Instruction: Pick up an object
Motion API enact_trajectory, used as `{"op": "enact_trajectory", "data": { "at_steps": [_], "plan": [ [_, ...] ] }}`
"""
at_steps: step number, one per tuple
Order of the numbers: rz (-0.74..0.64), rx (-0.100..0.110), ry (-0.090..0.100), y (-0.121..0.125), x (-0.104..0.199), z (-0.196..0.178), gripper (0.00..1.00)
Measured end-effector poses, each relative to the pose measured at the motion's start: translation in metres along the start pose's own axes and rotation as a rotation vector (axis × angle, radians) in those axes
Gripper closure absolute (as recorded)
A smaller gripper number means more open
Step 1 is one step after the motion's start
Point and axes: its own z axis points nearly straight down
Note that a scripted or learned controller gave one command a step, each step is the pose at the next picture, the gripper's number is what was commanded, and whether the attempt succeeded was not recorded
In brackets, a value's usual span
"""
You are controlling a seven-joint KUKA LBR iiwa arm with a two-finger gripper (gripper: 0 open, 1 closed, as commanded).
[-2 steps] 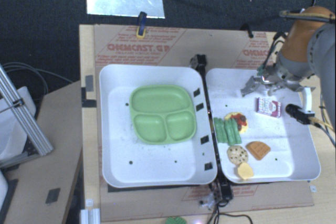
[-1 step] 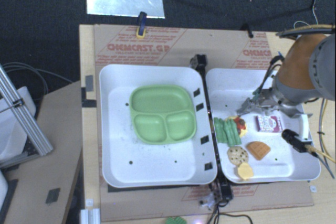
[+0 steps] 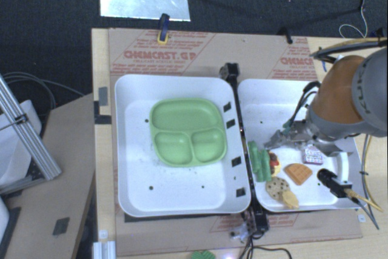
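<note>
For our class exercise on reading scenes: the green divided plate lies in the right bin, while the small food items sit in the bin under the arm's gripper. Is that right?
Not quite. The camera view shows the green divided plate in the left bin, not the right one. The rest holds: the small food items sit in the right bin, where the gripper is.

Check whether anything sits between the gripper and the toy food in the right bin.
Nothing visible blocks it. The gripper hangs over bare floor of the right bin, above the items. The green piece, cracker and cookie lie uncovered along the bin's near side.
</note>
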Motion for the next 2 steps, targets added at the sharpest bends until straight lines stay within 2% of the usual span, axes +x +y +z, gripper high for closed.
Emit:
{"op": "enact_trajectory", "data": {
  "at_steps": [1, 2],
  "plan": [
    [-0.005, 0.000, -0.001, 0.042, -0.011, -0.060, 0.00],
    [-0.001, 0.008, 0.000, 0.076, -0.061, 0.007, 0.00]
  ]
}}
